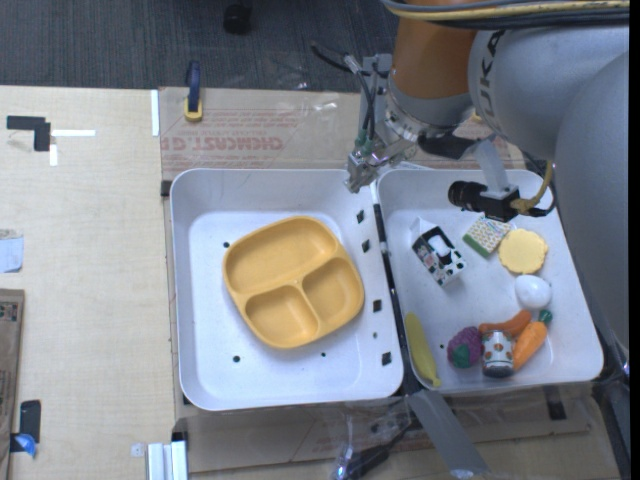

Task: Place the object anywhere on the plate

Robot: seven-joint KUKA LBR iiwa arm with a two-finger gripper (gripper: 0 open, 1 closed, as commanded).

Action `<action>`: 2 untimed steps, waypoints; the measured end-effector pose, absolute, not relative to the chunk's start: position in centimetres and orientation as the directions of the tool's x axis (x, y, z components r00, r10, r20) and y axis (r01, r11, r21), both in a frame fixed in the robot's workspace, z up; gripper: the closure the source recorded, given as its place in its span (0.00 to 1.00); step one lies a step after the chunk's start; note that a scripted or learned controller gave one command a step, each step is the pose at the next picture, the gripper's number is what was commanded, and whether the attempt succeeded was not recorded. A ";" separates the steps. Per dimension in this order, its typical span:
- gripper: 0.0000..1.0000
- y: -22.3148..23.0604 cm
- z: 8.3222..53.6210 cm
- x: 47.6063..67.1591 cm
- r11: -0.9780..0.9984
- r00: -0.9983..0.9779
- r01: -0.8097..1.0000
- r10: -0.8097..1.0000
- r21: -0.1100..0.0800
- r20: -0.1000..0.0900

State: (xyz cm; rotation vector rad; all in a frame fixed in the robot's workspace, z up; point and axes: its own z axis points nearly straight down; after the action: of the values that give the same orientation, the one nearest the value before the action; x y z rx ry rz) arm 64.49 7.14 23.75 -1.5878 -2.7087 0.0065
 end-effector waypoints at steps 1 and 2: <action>1.00 15.5 26.4 64.4 0.265 -0.265 0.964 0.964 -0.005 -0.003; 1.00 6.7 35.5 66.1 0.395 -0.395 0.919 0.919 -0.005 -0.002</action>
State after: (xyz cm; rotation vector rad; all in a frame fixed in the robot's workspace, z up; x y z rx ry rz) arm 66.09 6.71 35.51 -1.7271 -2.6226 0.0087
